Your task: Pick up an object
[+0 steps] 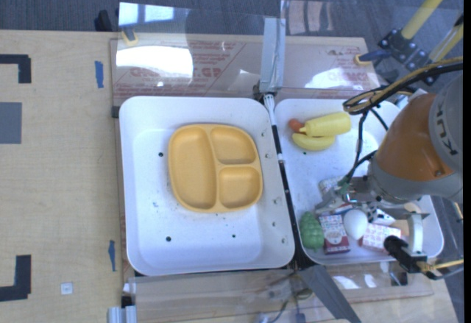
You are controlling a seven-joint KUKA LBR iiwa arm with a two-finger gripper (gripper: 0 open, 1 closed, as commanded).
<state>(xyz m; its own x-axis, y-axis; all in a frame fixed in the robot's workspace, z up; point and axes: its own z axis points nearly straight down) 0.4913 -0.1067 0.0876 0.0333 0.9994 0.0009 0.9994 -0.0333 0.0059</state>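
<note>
The right bin (324, 167) holds a yellow banana-like toy (318, 132) with a small orange piece at its far side. At the bin's near side lie a green leafy toy (310, 232), a red-and-white carton (335, 233), a white egg-shaped object (355, 224) and a small red-and-white packet (380, 238). My gripper (346, 193) hangs low over this near cluster, just beyond the carton and the egg. The wrist hides its fingertips.
The left bin (147, 240) carries a yellow divided plate (215, 167) in its middle. Clear plastic walls (221, 57) rise behind both bins. The arm's orange band (412, 145) and black cables cover the right bin's right side.
</note>
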